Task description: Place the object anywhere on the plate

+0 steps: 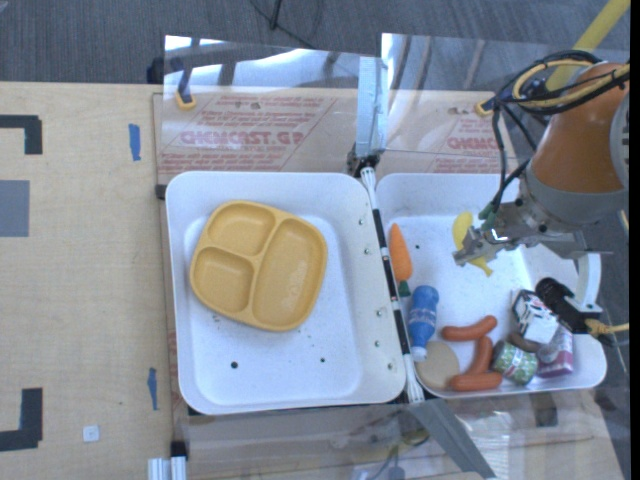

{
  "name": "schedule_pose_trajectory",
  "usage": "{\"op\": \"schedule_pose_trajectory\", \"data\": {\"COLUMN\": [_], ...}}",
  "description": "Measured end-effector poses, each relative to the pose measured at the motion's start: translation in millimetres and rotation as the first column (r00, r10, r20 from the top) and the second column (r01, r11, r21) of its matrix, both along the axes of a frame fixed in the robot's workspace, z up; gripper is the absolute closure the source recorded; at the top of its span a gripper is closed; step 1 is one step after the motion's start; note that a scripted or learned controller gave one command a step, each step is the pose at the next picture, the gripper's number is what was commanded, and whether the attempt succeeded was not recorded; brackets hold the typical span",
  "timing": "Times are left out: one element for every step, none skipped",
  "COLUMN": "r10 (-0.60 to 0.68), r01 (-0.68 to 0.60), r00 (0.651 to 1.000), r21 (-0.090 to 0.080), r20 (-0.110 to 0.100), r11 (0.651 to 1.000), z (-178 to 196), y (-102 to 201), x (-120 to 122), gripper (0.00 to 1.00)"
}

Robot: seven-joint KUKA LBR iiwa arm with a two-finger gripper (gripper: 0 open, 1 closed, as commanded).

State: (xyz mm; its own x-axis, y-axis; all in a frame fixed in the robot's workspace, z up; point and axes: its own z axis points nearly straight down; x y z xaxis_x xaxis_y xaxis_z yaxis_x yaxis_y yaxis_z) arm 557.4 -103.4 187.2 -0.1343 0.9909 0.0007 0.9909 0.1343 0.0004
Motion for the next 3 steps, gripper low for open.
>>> {"op": "schedule_pose_trajectory", "data": {"r10": [0.094, 0.283, 0.161], "r01": [-0.094, -0.282, -0.161], "r00": [0.996, 0.959, 0.987], "r21": [-0.002, -0.004, -0.003], "r20": [0.002, 0.005, 0.004], "r11": [0.996, 0.959, 0.987], "z": [65, 100, 129], "y": [31, 50, 77], "x": [2, 49, 66], "gripper": [1.0, 1.0, 1.0]}}
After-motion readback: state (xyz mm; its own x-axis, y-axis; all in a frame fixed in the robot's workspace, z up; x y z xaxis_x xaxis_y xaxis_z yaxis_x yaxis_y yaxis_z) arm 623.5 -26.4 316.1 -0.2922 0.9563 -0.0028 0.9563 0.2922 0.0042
